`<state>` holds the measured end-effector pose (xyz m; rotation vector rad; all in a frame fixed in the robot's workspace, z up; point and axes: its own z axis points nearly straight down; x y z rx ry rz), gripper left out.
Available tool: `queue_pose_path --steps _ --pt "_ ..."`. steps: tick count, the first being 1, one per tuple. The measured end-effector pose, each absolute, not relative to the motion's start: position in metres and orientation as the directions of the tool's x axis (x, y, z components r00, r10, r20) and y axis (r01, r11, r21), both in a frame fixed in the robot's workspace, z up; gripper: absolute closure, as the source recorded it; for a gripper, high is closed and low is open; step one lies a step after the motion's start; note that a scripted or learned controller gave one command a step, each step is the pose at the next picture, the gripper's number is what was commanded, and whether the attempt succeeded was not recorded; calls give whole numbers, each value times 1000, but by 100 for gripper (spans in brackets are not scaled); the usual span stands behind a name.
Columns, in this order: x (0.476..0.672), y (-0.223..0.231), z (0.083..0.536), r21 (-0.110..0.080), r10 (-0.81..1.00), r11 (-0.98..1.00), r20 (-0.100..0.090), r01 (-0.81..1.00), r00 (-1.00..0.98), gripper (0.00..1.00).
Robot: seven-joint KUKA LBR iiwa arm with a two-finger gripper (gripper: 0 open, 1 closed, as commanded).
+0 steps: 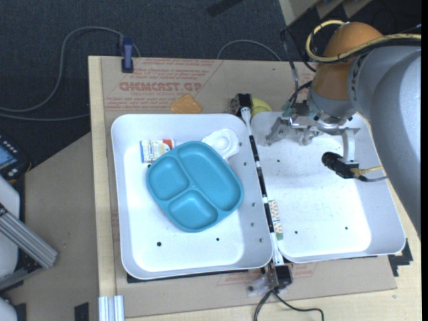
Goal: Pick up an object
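The grey arm (394,105), closest to the camera, is reaching in from the right, its orange band (344,55) sitting above the wrist. Beneath it, the tabletop (100,179) is carrying two shallow white bins side by side. The left bin (134,233) is holding a blue divided plate (194,184), with a white cup-like piece (222,142) touching its upper right edge and a small printed packet (155,148) lying at its upper left. The hand (294,131) is hovering over the far left corner of the right bin (321,219), grasping nothing; whether it is released or clenched is impossible to tell.
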<state>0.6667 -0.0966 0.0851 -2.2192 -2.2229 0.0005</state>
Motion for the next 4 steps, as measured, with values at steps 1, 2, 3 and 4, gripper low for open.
queue_pose_path --steps 1,2,3,4 --pt "667 -93 85 -1 1000 1 0 1000 -1 0" --pt "667 -92 85 -1 1000 1 -1 1000 -1 0" --pt "667 -116 85 2 1000 -1 -2 1000 1 0" --pt "667 -98 85 -1 1000 2 0 1000 -2 0"
